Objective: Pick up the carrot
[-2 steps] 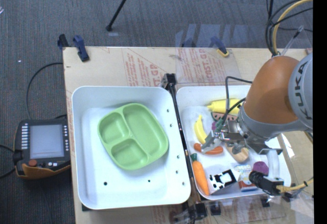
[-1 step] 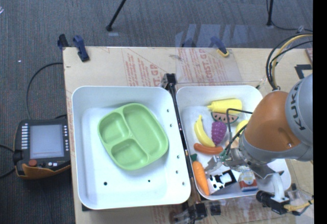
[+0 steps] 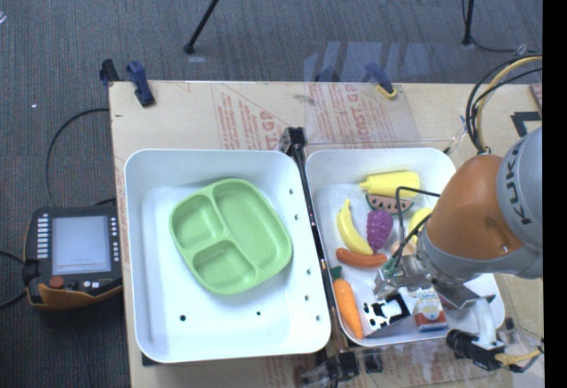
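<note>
The carrot [image 3: 347, 306] is lying at the near left edge of the right bin [image 3: 330, 166], free. The tool [image 3: 396, 275] is hovering just to its right; can't tell how open it is. Farther back, a hot dog [image 3: 361, 259], banana [image 3: 350, 231] and grapes [image 3: 379, 228] are sitting. A green plate [image 3: 230, 236] is resting in the left bin [image 3: 146, 289].

Two white bins [image 3: 142, 200]; one green divided plate [image 3: 230, 236]; one carrot [image 3: 347, 306]; one banana [image 3: 350, 231]; one grape bunch [image 3: 379, 228]; possibly further toy foods, partly hidden.
</note>
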`<state>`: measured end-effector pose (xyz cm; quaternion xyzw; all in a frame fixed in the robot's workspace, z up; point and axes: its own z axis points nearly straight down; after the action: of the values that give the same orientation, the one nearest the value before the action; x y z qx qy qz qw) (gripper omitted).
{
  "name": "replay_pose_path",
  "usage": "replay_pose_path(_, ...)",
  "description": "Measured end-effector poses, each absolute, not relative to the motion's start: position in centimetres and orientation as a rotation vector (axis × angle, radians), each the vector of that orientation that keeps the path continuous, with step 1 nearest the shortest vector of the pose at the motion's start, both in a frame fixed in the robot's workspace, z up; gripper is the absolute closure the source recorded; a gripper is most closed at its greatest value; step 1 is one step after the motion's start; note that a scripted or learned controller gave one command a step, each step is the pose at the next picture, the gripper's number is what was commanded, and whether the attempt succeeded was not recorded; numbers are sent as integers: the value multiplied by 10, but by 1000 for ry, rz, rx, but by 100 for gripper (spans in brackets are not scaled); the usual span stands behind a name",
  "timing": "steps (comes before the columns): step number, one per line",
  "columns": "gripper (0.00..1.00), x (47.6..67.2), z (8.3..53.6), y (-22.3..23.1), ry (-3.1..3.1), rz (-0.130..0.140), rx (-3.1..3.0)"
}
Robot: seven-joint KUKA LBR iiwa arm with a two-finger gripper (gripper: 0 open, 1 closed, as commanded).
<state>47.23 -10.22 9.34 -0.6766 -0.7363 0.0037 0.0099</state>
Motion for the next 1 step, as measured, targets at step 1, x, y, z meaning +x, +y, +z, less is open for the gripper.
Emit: replay_pose_path(1,100,471,100,-103,-2282,16,-2118)
